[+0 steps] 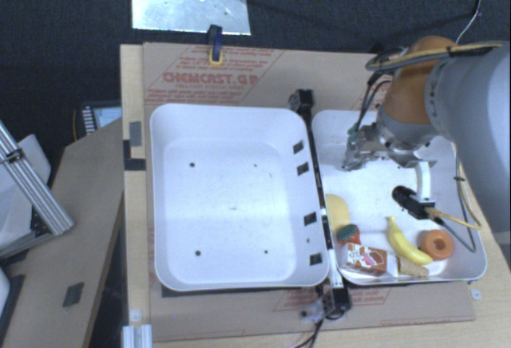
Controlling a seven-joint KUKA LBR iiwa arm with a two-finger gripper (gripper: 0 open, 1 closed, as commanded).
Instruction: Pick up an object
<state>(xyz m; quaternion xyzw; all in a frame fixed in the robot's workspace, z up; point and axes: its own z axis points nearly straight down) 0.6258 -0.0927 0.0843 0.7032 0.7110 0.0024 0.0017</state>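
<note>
I cannot tell how my jaws [357, 153] are standing; they are hanging over the bare upper floor of the right shallow white plastic bin [335, 127], gripping nothing visible. To do this well I am needing to travel toward the near end and drop squarely over one thing. The curved yellow banana [404, 242] looks the likeliest target; it is lying between a small orange ring-shaped toy [436, 243] and a red-and-white flat packet [365, 259], slender and smooth, so I am judging a grip across its narrow middle safest.

1 fixed camera above bench [136, 179], slanted downward, moderately far, covering both bins [231, 195].
</note>
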